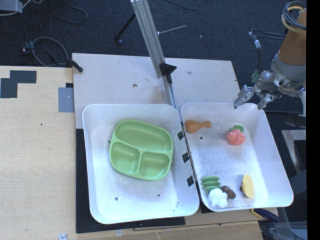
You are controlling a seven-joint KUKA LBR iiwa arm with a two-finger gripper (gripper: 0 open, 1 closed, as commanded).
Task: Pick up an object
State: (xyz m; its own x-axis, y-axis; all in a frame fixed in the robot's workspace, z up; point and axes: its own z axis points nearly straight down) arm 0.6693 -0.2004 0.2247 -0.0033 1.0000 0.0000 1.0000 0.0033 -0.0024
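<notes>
The right bin (267,134) holds several toy foods: an orange chicken drumstick (196,126) at its far left, a pink strawberry (236,135) with a green top, a green pea pod (210,182), a white and brown mushroom piece (220,195) and a yellow corn piece (247,186) near the front. My gripper (252,100) hangs above the bin's far right corner, open, with nothing between its fingers. It is up and to the right of the strawberry, apart from it.
The left bin (95,184) holds a green divided plate (141,149). A slanted aluminium bar (152,39) runs from the back down to the wall between the bins. Cables lie on the dark floor behind the bench.
</notes>
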